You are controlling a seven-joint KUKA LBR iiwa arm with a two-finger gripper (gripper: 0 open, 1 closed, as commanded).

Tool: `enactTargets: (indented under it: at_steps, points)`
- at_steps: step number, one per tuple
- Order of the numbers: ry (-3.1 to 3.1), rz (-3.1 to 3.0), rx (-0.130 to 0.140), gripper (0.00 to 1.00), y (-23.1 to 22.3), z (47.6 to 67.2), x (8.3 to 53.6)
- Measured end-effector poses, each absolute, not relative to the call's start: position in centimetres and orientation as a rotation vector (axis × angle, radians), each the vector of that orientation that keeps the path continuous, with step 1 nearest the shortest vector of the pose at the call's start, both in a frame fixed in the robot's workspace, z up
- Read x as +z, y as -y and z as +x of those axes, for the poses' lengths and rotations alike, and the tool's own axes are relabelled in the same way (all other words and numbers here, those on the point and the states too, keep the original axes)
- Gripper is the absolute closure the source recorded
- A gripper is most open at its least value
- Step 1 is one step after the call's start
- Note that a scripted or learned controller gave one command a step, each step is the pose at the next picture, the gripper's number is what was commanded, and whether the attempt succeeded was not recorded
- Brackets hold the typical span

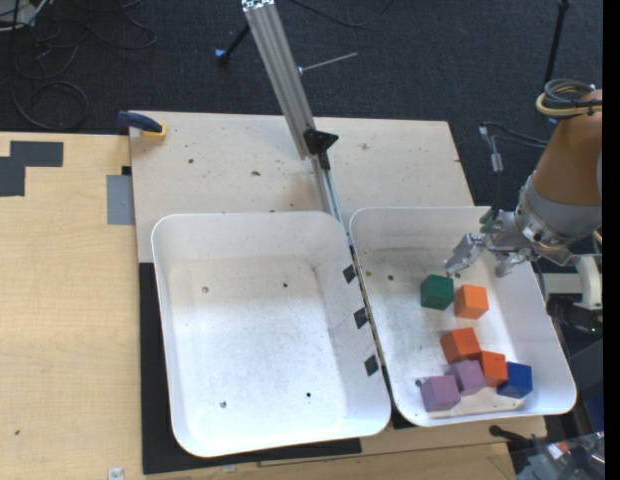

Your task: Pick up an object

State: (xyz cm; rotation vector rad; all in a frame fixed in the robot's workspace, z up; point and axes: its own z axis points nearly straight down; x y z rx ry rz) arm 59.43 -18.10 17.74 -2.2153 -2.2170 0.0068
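Two shallow white plastic bins side by side; right bin [395,243] holding small cubes: green cube [437,292] just left of orange cube [471,301], red-orange, purple and blue ones nearer. Metal two-finger gripper [468,257] poised just above green cube.

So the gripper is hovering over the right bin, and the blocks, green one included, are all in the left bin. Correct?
Not quite. The camera view shows the blocks in the right bin, not the left: the green block lies there with the orange, purple and blue ones. The gripper does hover over the right bin, just above the green block.
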Motion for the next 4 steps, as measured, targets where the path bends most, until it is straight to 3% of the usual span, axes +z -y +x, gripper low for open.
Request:
enactTargets:
  at_steps: [1, 2, 3, 4]
  points:
    - [2.227, -2.226, -0.008, 0.0, 18.6, 59.4, 12.5]
    - [2.232, -2.236, -0.017, 0.0, 18.7, 59.8, 12.1]
    - [2.228, -2.242, -0.021, 1.0, 18.8, 59.9, 13.0]
    - [2.226, -2.223, -0.002, 1.0, 19.4, 59.8, 19.3]
